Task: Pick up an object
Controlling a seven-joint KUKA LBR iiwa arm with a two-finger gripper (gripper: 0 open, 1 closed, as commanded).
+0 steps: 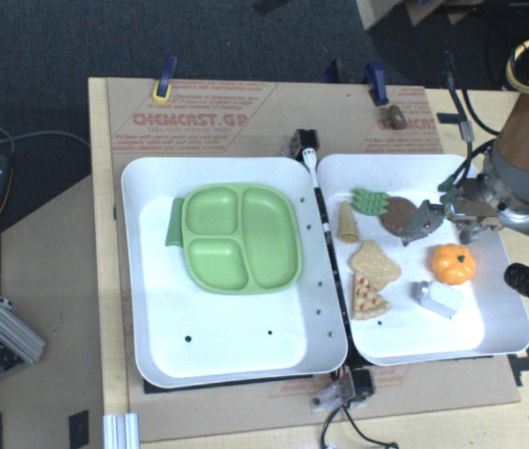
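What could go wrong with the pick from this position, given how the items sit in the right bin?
The gripper sits low over the brown disc, which lies tight against the green toy. Closing here might catch both, or only nudge them.

The disc looks flat, so the fingers could slide off its edge.

The orange pumpkin lies close below the wrist; a sideways correction might knock it toward the small grey piece.

Dark blue-grey carpet floor [106, 26], brown cardboard-topped bench [199, 115], loose cables [21, 138]
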